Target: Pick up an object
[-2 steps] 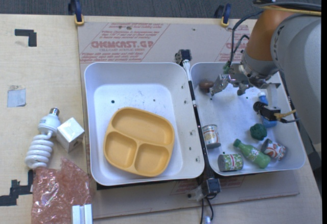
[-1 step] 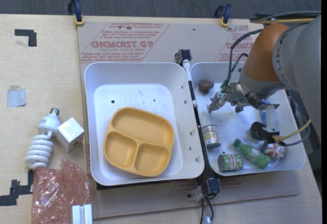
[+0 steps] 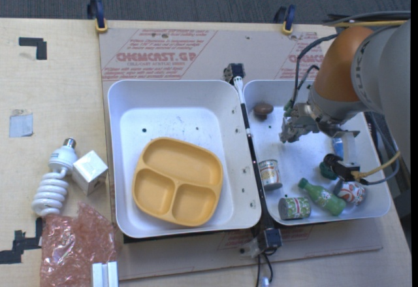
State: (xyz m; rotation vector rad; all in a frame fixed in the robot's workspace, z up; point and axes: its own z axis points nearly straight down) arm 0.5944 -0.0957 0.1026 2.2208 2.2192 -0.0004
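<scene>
Arm (image 3: 366,63) overhangs right bin (image 3: 287,168); blue object (image 3: 337,146) half-hidden.

A pale wooden bench (image 3: 52,96) carries a brown printed board (image 3: 163,50), held at its far edge by two blue clamps (image 3: 96,14). Two shallow white bins sit side by side on the board: the left bin (image 3: 121,148) and the right bin (image 3: 379,210). Left of the left bin lie a spiral light bulb (image 3: 55,178), a small white cube (image 3: 90,171) and crumpled pink wrap (image 3: 72,246).
</scene>
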